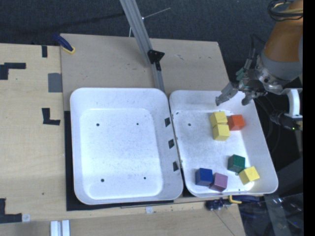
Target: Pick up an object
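Camera view: the arm [285,38], grey with an orange band, enters from the right. Its gripper [232,98] hangs over the upper edge of the right bin [194,146], fingers spread wide, nothing between them. One fingertip [219,101] sits toward the bin's middle, the other near its right rim.

Right bin holds seven blocks. Just below the gripper, a pair of yellow blocks [219,125] lies stacked end to end, touching; together they form a short bar whose long axis runs roughly up and down the view, slightly tilted. An orange block [236,122] touches the pair's right side, turned a little off square.

Lower down, well apart from that group: a green block [236,162] with a single yellow block [249,174] just beside it toward the lower right corner. Along the bottom wall, a blue block [204,176] and a purple block [219,181] sit touching each other.

Left bin [78,132] sits against the right bin's left wall. A grey metal bar [138,23] slants down from the top toward the seam between the bins.
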### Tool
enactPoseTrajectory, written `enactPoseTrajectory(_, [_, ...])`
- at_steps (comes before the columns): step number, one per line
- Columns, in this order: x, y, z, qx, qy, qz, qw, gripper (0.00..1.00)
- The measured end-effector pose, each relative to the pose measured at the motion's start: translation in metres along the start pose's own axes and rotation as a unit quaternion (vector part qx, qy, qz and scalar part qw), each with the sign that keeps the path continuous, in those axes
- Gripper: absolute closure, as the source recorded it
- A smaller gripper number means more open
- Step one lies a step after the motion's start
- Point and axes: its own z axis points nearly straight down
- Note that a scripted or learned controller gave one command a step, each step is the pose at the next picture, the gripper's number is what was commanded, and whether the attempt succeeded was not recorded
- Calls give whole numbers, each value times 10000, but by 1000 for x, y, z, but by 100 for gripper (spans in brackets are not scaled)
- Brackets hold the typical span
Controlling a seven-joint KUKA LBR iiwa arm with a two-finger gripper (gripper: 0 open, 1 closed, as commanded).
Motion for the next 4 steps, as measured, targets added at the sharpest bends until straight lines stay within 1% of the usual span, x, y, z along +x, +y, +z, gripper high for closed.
enactPoseTrajectory(1, [0, 0, 0, -1, 0, 0, 10000, 0])
enactPoseTrajectory(2, [1, 4, 63, 28, -4, 4, 10000, 0])
enactPoseTrajectory(3, [2, 9, 109, 23, -4, 4, 10000, 0])
enactPoseTrajectory(4, [-3, 16, 143, -113, -42, 2, 9999, 0])
